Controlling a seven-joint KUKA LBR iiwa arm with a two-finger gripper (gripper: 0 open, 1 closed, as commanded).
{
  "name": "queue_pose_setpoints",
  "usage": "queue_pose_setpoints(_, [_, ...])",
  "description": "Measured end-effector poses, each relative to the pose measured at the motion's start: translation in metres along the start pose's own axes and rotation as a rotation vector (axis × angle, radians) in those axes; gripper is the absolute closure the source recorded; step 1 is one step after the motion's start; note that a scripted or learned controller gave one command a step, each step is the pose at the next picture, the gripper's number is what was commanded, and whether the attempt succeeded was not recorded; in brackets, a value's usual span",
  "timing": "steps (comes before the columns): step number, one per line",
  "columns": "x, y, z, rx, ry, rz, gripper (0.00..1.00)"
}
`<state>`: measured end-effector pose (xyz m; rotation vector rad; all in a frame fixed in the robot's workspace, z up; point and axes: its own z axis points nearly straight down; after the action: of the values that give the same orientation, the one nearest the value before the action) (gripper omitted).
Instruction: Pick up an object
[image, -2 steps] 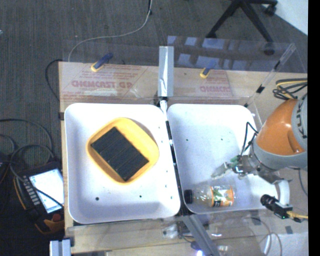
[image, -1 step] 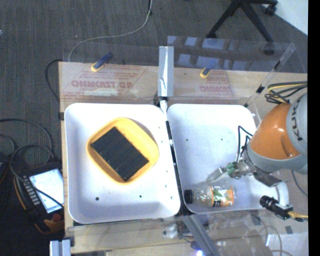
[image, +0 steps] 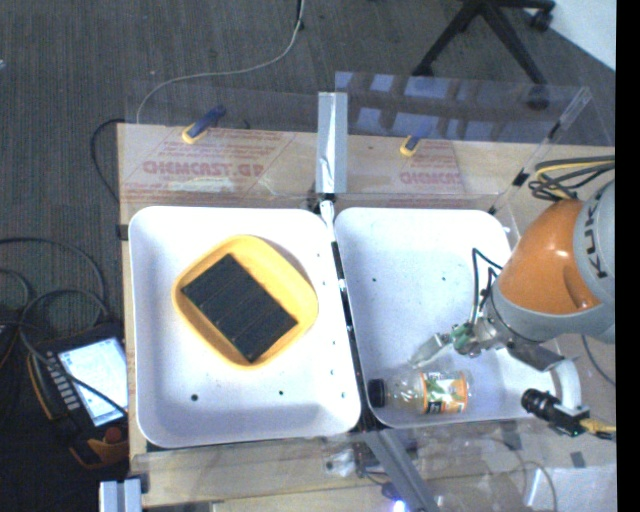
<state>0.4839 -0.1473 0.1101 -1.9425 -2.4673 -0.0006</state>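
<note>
bottle (image: 425, 391) lying at lower edge of right bin (image: 420, 250) | gripper (image: 440, 347) just above it | finger state unclear

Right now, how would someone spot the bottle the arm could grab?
Look in the right-hand white bin, the one the grey and orange arm reaches into. Along its near edge lies a clear plastic bottle on its side, with a black cap and an orange label, just below the pincer.
</note>
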Motion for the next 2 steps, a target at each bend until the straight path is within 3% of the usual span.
queue_pose_setpoints(1, [0.0005, 0.0007, -0.0086, 0.000, 0.000, 0.000, 1.00])
queue_pose_setpoints(2, [0.0005, 0.0006, -0.0086, 0.000, 0.000, 0.000, 0.00])
